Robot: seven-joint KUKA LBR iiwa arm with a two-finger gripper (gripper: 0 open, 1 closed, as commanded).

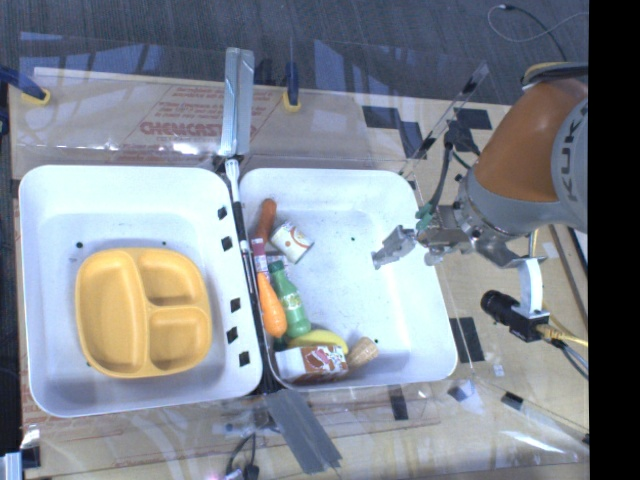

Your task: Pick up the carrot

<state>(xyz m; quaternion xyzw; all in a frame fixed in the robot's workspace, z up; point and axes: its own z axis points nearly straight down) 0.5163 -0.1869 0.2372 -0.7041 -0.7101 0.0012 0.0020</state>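
Reaching across is the job — carrot (pixel 271 306) lies by the right bin's (pixel 400 363) left wall, wedged w/ a green bottle (pixel 289 299); claw (pixel 392 249) holds nothing, spread can't tell — come down along it

Dark grey carpet floor (pixel 300 8) beyond a pale wooden bench (pixel 520 438) under clear plastic sheeting.

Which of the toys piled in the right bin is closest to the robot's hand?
The little white can with the red label. It lies apart from the pile, out toward the hand, while the carrot and green bottle hug the bin's left wall.
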